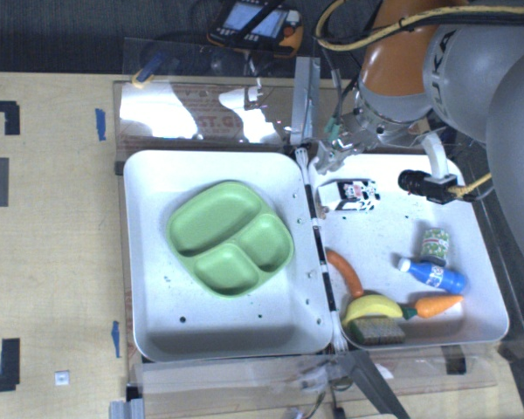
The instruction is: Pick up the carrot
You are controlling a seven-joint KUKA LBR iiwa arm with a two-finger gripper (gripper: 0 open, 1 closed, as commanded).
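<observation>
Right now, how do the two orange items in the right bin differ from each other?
The carrot has a green leafy end and tapers to a point; the orange sausage-like piece has neither and is rounded and gently curved. The carrot lies nearly level near the bin's front right, while the sausage-like piece slants beside the divider at the bin's left. The carrot is a brighter orange, the other more reddish. Both lie flat in the right bin, each next to the banana.

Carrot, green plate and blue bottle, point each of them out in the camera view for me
carrot (438, 305): camera view, on the middle of its orange body.
green plate (230, 236): camera view, on the ridge between its compartments.
blue bottle (440, 277): camera view, on its blue body.
</observation>
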